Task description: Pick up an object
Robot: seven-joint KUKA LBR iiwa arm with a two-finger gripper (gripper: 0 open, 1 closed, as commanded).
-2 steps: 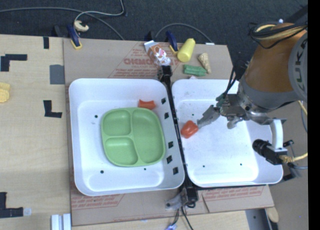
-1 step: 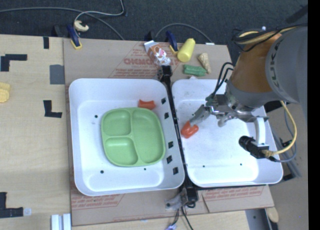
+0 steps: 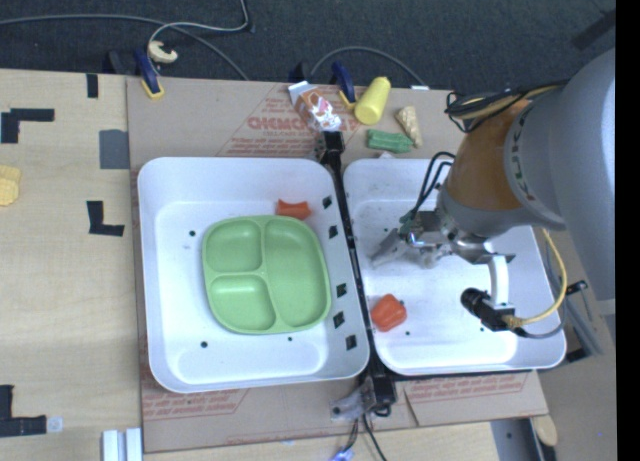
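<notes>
Two white bins are set side by side on a cardboard-covered bench (image 3: 200, 119). In the left bin (image 3: 165, 279) a green divided plate (image 3: 266, 274) is laid flat, and a small orange-red piece (image 3: 293, 209) is seen just beyond its far edge, close to the bin's far wall.

The right bin (image 3: 540, 349) is entered from the right by the grey arm (image 3: 560, 149), whose orange band (image 3: 480, 164) is seen above the wrist. The gripper (image 3: 385, 249) is held low over the middle of the right bin, pointed left toward the divider between the bins. Its metal fingers (image 3: 392, 246) are seen slightly parted, and nothing is gripped between them.

An orange-red pepper-like toy (image 3: 388, 313) is lying on the floor of the right bin, near the left wall, nearer to the viewer than the gripper and apart from it.

Beyond the bins, on the cardboard, a yellow bottle-shaped toy (image 3: 373, 99), a green piece (image 3: 388, 141), a tan piece (image 3: 408, 124) and a small printed carton (image 3: 318, 107) are gathered.
</notes>
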